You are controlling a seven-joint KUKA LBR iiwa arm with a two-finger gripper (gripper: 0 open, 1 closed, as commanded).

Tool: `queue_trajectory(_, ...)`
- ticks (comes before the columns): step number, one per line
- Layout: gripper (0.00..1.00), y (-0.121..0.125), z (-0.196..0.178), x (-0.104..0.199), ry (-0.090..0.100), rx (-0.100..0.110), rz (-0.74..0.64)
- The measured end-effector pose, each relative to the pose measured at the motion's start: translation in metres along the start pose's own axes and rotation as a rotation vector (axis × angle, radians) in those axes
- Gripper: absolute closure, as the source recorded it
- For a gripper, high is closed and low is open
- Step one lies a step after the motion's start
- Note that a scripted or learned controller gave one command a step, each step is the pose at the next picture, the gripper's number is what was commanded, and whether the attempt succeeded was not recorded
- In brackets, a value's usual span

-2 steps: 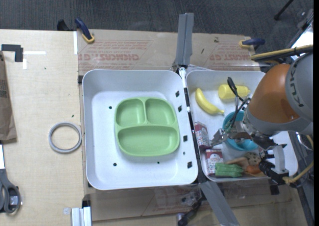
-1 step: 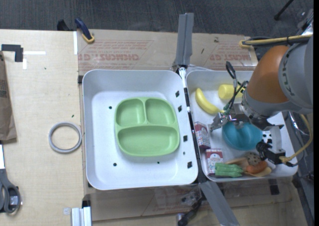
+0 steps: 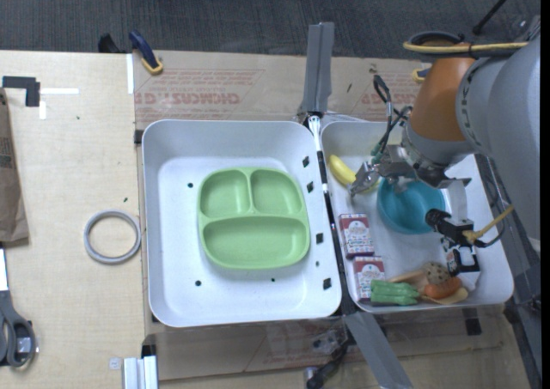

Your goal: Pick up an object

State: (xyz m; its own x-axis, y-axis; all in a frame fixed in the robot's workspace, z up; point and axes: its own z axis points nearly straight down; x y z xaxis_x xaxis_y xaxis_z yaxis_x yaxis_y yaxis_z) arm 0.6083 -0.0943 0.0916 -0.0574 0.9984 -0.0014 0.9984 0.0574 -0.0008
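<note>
The grey arm with its orange band reaches in from the right over the right bin (image 3: pixel 494 293). Its gripper (image 3: pixel 367 179) hangs low near the bin's upper left, just right of a yellow banana-shaped toy (image 3: pixel 341 170) and left of a blue bowl (image 3: pixel 411 206). Nothing shows between its fingers. Two small red and white cartons (image 3: pixel 355 234) (image 3: pixel 368 273) lie along the bin's left wall. A green toy (image 3: pixel 394 293) and an orange and tan toy (image 3: pixel 438 284) rest at the front of the bin.
The left bin (image 3: pixel 163 233) holds a green divided plate (image 3: pixel 253 217). A grey ring (image 3: pixel 113 235) lies on the bench to the left, scissors (image 3: pixel 15 336) at the lower left corner. A cable and black connector (image 3: pixel 455 237) hang by the arm.
</note>
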Motion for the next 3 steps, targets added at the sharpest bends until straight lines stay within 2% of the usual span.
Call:
queue_trajectory(1, 1.00, 0.000, -0.011, -0.002, -0.003, 0.003, 0.001)
queue_trajectory(2, 1.00, 0.021, 0.000, -0.006, 0.004, 0.029, -0.020)
queue_trajectory(3, 1.00, 0.054, -0.099, 0.065, -0.001, 0.002, 0.335)
